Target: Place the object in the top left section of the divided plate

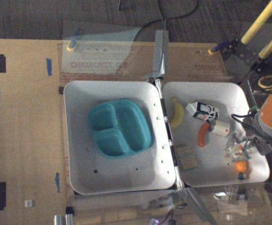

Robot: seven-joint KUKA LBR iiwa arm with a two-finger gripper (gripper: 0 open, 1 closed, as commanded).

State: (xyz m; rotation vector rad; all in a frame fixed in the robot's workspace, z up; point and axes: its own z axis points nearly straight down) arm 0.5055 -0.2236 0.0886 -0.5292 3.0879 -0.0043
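A teal divided plate (120, 127) lies in the left bin (79, 163), with nothing in any of its three sections. The arm enters from the right, and its gripper (241, 146) hangs low over the right bin (220, 178) near that bin's right wall. Just below the gripper lies a small orange object with a green tip (240, 168). An orange sausage-shaped piece (202, 135) and a white piece (220, 128) lie to the gripper's left. I see nothing held in the gripper.
The right bin also holds a yellow banana (176, 113), a black-and-white carton (202, 110) and a tan speckled square (187, 157). A metal divider (166, 135) separates the bins. Yellow-handled tools (262, 18) stand at the back right.
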